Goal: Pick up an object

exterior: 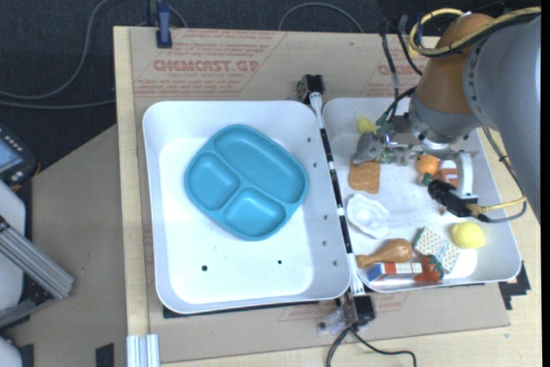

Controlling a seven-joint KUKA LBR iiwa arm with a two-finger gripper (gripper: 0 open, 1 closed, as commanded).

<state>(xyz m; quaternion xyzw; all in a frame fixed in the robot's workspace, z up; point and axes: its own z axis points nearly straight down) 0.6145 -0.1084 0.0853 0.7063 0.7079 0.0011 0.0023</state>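
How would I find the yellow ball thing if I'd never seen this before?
Look in the right bin, the crowded one under the arm. Go to its right side, near the front corner. The lemon lies there beside a checkered packet; it is the one plain, round, bright yellow thing.

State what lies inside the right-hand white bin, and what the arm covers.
The right bin holds a brown toast-like piece, a white crumpled item, a drumstick, a yellow ball and a red packet. The arm covers the bin's upper part, hiding anything beneath.
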